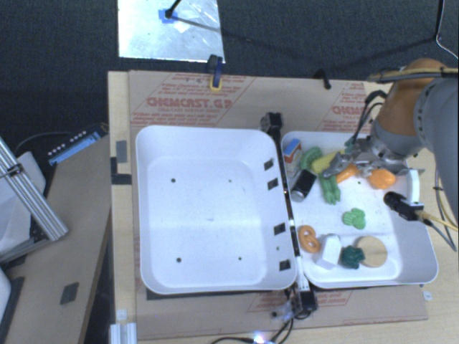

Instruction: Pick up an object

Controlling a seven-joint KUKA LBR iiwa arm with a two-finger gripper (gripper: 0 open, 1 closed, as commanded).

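**Gripper low over the far side of the right bin, no grasp confirmed**

The arm (412,106), grey with its orange band, reaches in over the right bin (419,267), and the gripper (358,165) sits among the clutter near that bin's far edge. How wide the pincer stands cannot be told from here, and nothing can be seen clamped in it, so I would not count anything as picked.

The likeliest targets lie right at the tool: an orange piece (345,173), small and wedge-like, touching or just beside the tip, and a rounder orange lump (381,178) just toward the bin's right edge. A yellow piece (321,163) and a long green toy (329,189), knobbly and matte, crowd in from the left.

Elsewhere in this bin: a black cylinder (303,183) lying tilted near the left wall, a small blue and white item (290,147) in the far left corner, a light green ruffled piece (353,218) at mid-floor, an orange ring (309,239), a white block (330,250), a dark green clump (351,256) and a flat tan disc (372,251) along the near edge. The left bin (154,264) has smooth, glossy white walls.

To do this step well, I judge the gripper should settle on one piece rather than straddle two, closing across the narrow width of the orange wedge. Smooth plastic toys tend to squirt sideways, so a centred, square closure and a straight lift clear of the green toy would be safest.
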